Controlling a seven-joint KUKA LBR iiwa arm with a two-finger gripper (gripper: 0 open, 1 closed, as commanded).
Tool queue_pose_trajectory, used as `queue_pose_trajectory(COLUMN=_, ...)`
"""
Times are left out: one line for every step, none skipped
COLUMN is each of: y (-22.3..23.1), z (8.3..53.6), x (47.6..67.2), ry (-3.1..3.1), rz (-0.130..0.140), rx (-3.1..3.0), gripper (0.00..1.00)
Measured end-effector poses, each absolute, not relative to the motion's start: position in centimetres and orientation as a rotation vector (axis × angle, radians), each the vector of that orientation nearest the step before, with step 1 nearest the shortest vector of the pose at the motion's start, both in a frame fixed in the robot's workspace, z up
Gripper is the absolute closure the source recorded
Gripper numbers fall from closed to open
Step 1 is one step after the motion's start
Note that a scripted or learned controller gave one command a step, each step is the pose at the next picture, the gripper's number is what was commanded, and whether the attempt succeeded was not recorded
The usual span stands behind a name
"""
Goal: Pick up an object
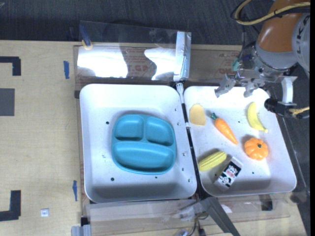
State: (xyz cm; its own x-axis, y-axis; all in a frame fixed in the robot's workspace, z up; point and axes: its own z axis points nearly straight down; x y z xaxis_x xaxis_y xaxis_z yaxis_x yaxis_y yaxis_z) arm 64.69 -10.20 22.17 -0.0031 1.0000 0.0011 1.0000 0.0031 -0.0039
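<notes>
Five items crowd right bin [283,146].

The worktop [34,146] looks like pale, matt wood. Both white bins, left [93,107] and right [280,176], look like smooth plastic with a soft sheen. The blue divided tray [143,144] is glossy plastic. The carrot [224,127], banana [254,117] and pumpkin [256,148] look like shiny moulded plastic. The end effector [235,86] looks like bare grey metal. A clear, reflective panel [128,58] stands behind the left bin.
</notes>
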Motion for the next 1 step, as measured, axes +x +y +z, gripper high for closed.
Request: queue_pose_trajectory(y=-9.27, z=8.67, x=58.06, ry=-2.468, rz=-0.006, rx=-1.95, gripper=0.0)
